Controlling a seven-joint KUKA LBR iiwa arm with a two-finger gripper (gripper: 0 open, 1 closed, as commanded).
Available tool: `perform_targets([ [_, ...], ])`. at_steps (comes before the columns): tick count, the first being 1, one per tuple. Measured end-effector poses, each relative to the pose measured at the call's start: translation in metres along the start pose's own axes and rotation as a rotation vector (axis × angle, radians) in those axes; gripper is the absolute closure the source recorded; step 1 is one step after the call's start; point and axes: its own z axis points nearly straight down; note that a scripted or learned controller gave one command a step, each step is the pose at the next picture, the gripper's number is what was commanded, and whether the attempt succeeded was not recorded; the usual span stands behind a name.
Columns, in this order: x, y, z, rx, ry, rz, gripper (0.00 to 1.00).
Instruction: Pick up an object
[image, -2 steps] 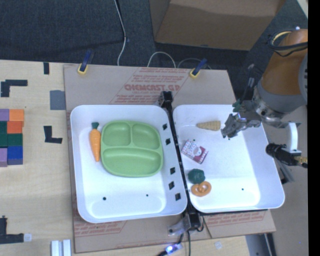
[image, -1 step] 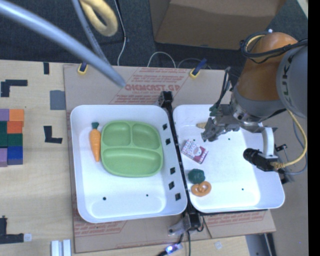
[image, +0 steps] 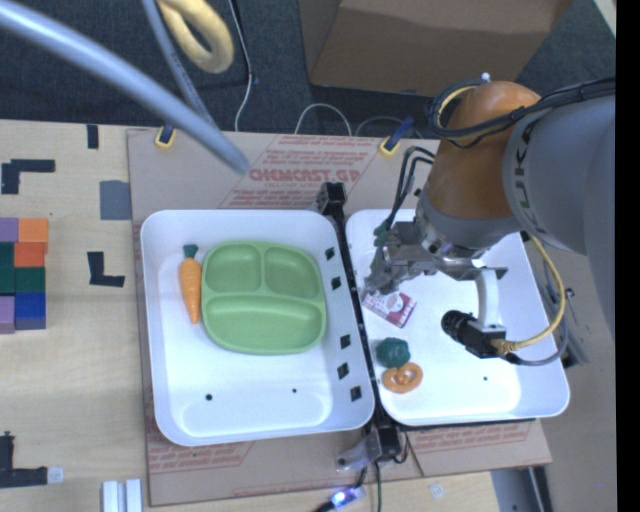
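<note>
My gripper (image: 385, 283) hangs low over the left part of the right bin (image: 520, 395), directly above a small pink and white packet (image: 392, 308). Its tips seem to touch the packet's upper edge. In front of the packet lie a dark green lump (image: 392, 351) and an orange pretzel-shaped piece (image: 404, 377). In the left bin (image: 250, 415) sits a green divided plate (image: 264, 297), and an orange carrot (image: 189, 286) lies beside its left edge.
The arm's grey body and orange band (image: 490, 110) cover the back of the right bin. A black cable plug (image: 470, 333) hangs over that bin's middle. Coloured blocks (image: 25, 275) stand on the bench at the far left.
</note>
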Motion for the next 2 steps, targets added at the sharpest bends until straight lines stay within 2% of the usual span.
perform_targets([
  [1,0.047,-0.001,0.012,0.001,0.000,0.000,1.00],
  [2,0.107,-0.017,0.013,0.000,0.001,-0.003,1.00],
])
